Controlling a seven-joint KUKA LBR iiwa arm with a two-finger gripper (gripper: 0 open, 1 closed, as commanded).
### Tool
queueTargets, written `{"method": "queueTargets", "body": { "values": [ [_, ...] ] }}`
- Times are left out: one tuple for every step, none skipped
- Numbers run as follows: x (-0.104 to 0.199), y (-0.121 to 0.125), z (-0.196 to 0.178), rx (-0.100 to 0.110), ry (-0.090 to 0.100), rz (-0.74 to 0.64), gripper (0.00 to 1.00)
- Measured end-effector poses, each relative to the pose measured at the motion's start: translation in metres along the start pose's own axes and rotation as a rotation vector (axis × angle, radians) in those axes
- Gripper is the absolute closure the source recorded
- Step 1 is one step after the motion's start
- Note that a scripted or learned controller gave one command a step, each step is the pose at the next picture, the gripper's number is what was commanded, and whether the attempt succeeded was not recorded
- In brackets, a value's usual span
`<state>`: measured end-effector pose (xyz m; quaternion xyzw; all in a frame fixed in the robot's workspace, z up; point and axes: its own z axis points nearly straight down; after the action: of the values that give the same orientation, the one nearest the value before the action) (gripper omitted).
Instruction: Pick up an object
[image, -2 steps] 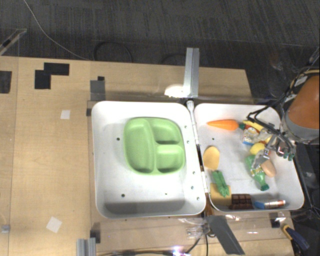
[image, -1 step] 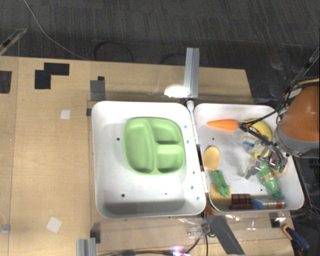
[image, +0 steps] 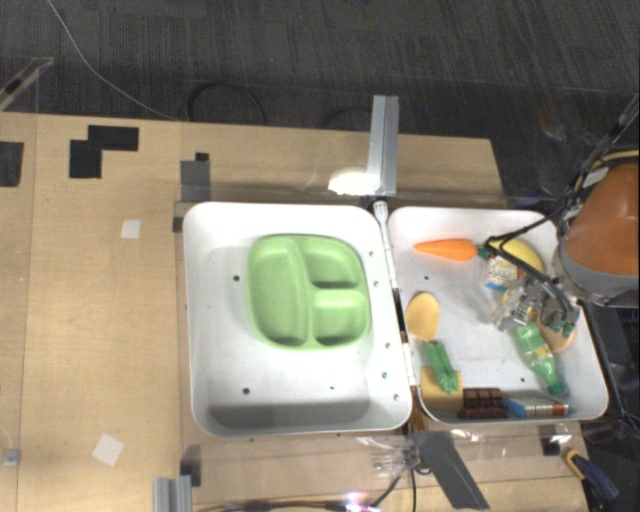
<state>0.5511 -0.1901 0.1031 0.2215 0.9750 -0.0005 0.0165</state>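
The arm reaches in from the right, and its hand (image: 527, 305) hangs low over the right bin (image: 450, 385); its grip I cannot tell. A green bottle (image: 538, 362) lies just below it, a carrot (image: 446, 249) up-left.

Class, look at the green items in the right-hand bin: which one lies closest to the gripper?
The green bottle-shaped item by the bin's right wall, just below the gripper. The other green item, a leafy vegetable shape, lies by the bin's left wall.
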Motion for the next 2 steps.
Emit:
{"method": "queueTargets", "body": {
  "values": [
    [0.0217,-0.0034,-0.0407,0.001,0.024,-0.237,1.00],
    [0.0219,-0.0033,-0.0403,0.001,0.025,-0.237,0.00]
  ]
}}
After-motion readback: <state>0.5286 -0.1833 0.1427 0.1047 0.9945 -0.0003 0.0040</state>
